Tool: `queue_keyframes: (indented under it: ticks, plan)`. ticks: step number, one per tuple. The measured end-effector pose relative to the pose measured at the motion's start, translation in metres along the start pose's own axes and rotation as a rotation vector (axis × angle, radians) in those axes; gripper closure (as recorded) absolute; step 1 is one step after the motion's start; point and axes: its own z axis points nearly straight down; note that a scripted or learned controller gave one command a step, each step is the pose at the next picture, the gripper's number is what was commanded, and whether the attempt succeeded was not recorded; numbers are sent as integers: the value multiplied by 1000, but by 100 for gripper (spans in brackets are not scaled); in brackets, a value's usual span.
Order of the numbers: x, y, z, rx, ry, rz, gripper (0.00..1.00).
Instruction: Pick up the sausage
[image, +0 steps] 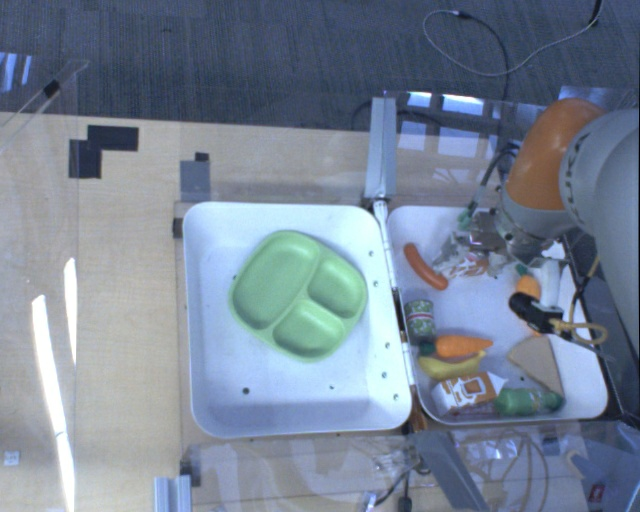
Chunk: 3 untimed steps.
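A: Where is the small orange-red sausage (421, 265)?

B: It lies slantwise on the floor of the right-hand shallow white bin (590, 400), in its upper left part, close to the wall it shares with the left-hand white bin (215, 400). Nothing touches it.

A: And the pincer (478, 243)?

B: It hangs low over the upper middle of the right bin, just right of the sausage, beneath the grey arm with its orange band (545, 150). Whether it is spread or pressed together I cannot tell; the metal parts blur into a crumpled silvery wrapper (455, 262) beneath.

A: What else is in that bin?

B: A small green can (419, 318) against the left wall, an orange carrot (462, 346) below it, a yellow banana (450, 367), a printed box (468, 390), a green bottle (522, 401) and a tan wedge (540, 362).

A: The left bin?

B: It holds a pale green plastic divided plate (298, 292), three compartments, on the light wooden tabletop (100, 330).
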Motion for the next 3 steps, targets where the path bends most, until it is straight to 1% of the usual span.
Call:
queue_keyframes:
  ticks: [1,2,3]
  plan:
    - [8,28,24,58,-9,-91,0]
    - [10,29,25,52,-12,-37,0]
    - [19,31,25,42,-10,67,0]
